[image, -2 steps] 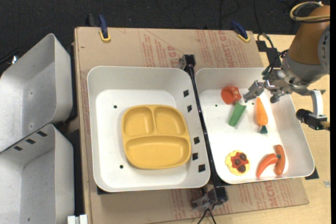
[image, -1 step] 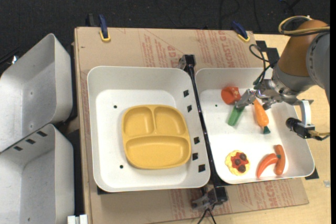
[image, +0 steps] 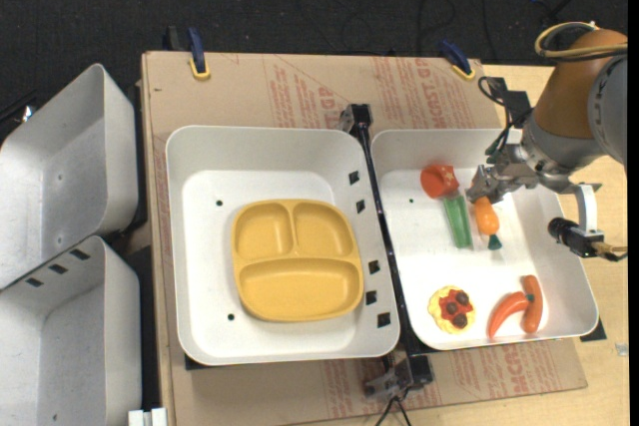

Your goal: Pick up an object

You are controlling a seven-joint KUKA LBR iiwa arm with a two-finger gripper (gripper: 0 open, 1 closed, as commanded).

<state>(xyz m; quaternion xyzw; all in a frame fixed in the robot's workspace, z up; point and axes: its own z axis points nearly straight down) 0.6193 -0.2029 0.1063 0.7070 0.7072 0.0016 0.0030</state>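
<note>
We see the end effector [image: 486,187] low in the right bin [image: 569,314], right above the small orange piece [image: 485,215] that looks like a toy carrot with a green tip; whether it is spread or pressed together we cannot tell, and nothing shows between its fingers. We judge the carrot to be light, stiff plastic with a smooth, rather slippery skin, not fragile, so it should be taken across its narrow middle, with the fingers on its two long sides. A green stick [image: 458,221] lies just beside it on the left, close enough that one finger may land on it or push it. A red tomato [image: 437,180] sits near the top of the stick. Well apart, toward the near edge, lie a yellow pizza toy [image: 451,307] and two red-orange sausages [image: 519,308]. The left bin [image: 190,214] holds a yellow divided tray [image: 297,259], out of the way. Both bins rest on the bench [image: 300,85], and the divider between them is not near the carrot.
</note>
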